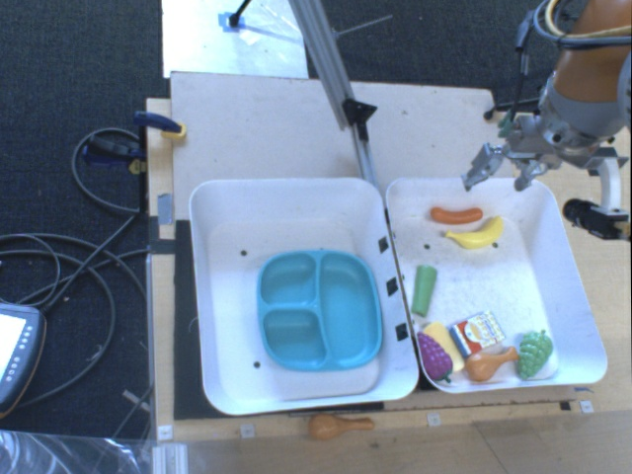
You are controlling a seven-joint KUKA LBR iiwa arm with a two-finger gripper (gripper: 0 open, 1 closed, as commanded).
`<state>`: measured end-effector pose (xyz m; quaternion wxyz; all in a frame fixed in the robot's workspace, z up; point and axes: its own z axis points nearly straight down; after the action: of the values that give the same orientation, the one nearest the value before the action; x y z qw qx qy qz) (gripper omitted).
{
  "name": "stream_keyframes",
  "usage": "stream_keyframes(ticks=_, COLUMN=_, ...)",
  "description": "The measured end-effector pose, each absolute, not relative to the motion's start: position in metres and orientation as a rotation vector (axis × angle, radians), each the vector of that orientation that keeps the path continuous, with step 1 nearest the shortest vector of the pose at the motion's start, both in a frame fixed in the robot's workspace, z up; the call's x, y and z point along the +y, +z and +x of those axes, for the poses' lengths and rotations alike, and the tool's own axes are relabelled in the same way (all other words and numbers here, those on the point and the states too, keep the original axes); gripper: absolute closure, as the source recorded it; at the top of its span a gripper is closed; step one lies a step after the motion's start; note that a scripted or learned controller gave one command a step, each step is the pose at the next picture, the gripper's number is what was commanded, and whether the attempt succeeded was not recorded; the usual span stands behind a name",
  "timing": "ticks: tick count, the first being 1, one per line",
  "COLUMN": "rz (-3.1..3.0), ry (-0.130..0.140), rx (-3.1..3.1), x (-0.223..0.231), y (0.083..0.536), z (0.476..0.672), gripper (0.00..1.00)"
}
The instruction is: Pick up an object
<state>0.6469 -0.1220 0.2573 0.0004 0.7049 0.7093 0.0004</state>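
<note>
**Gripper poised above the far rim of the right bin, nothing yet in hand**

Nearest the camera, a toy chicken drumstick (341, 426) lies on the bench outside both bins, just beyond the front rim of the left bin (212, 363). That bin holds a teal divided plate (319, 309) and nothing worth reaching for.

Moving right, the right bin (573, 294) carries the candidates: a green cylinder-shaped toy (424, 289) near the shared wall, and along the front a purple grape bunch (434, 355), a small printed box (478, 332), a second drumstick (489, 364) and a green grape bunch (534, 353), all crowded close together. Towards the far end a hot dog sausage (456, 214) and a banana (476, 233) lie just beside each other, well apart from the front cluster.

Above that far rim hangs the gripper (506, 169), its two fingers spread apart with only air between them; it has hold of nothing.

The sausage and banana sit closest beneath it and make the sensible choice. To do this well, the arm should descend straight over one of them, turn the wrist so the fingers straddle its narrow width, and centre on its middle. The two may be touching, though the view is too coarse to say, so a finger could nudge the neighbour. The sausage's far side looks the freer.
</note>
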Motion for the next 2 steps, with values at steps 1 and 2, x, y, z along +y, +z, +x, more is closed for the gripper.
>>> stream_keyframes(ticks=1, rz=2.213, ry=0.001, rx=2.228, x=-0.122, y=0.257, z=0.647, gripper=0.00)
stream_keyframes(ticks=2, rz=2.222, ry=-0.004, rx=2.225, x=-0.126, y=0.196, z=0.647, gripper=0.00)
